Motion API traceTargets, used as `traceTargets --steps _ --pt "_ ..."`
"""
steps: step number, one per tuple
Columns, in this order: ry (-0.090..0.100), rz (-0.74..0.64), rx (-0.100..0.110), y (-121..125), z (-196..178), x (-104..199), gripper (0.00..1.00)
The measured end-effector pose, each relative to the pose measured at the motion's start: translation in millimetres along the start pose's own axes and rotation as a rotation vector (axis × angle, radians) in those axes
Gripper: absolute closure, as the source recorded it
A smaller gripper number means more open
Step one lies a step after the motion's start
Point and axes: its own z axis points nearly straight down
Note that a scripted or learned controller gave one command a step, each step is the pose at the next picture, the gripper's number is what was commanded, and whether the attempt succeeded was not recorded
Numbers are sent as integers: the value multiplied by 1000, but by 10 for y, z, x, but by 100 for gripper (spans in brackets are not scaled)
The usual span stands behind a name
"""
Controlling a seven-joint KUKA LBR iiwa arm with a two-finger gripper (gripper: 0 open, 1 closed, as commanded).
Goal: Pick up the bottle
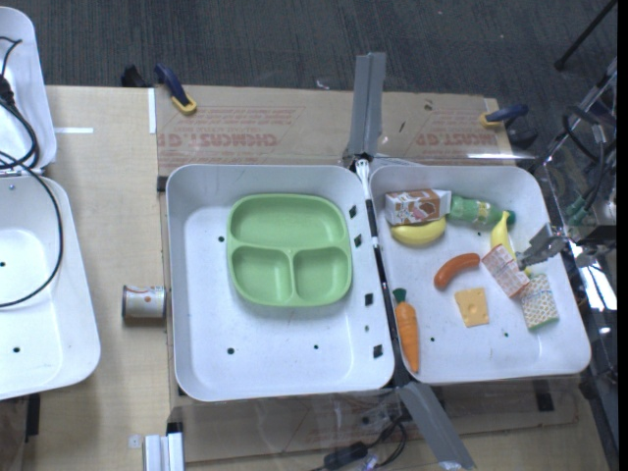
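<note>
Although the small green plastic bottle (480,210) lay untouched on its side at the back of the right-hand white bin (561,346), just beside a little printed carton (416,205) and above a yellow banana (419,232), the pick had by my reckoning not begun, with the approach, the grasp and the lift all left. The tool (538,250) hung low at that bin's right edge, near a pink printed packet (504,270), well apart from the bottle, holding nothing I could see, and how far open it stood could not be told.
</note>
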Motion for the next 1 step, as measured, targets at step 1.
traceTargets --steps 1 --pt "1 216 1 612 1012 -238 0"
